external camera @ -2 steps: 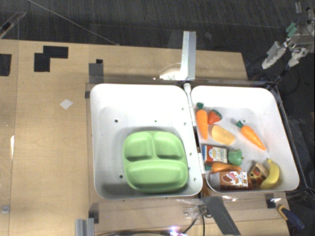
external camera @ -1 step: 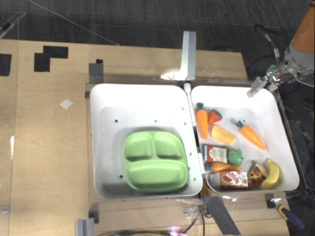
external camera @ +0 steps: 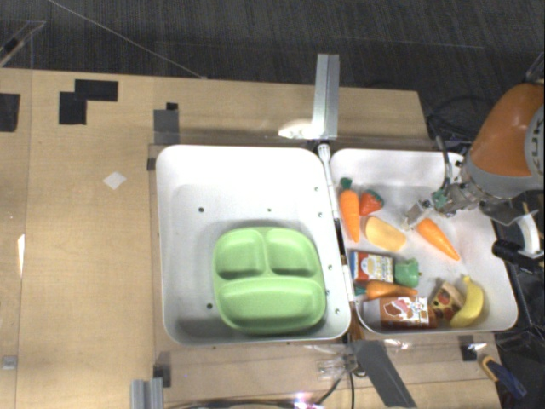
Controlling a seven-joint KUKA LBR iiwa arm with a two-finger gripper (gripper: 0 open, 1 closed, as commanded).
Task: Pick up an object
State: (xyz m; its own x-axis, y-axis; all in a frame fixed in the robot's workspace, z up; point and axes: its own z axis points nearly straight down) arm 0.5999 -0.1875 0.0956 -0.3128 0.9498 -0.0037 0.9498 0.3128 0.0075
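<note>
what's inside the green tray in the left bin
The green tray has three compartments, two small ones at the back and one wide one in front, and nothing lies in any of them. The bin floor under the tray is covered and cannot be seen.

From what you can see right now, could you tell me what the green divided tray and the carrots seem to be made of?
The green tray looks like moulded plastic: uniform colour, rounded compartment edges, soft sheen. The carrots are probably plastic toys, evenly orange and smooth, though the view leaves that open.

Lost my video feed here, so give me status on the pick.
Tool low in right bin, nothing visibly held. Nearest: orange carrot, just below the tool. Yellow piece and second carrot crowd alongside.
</note>
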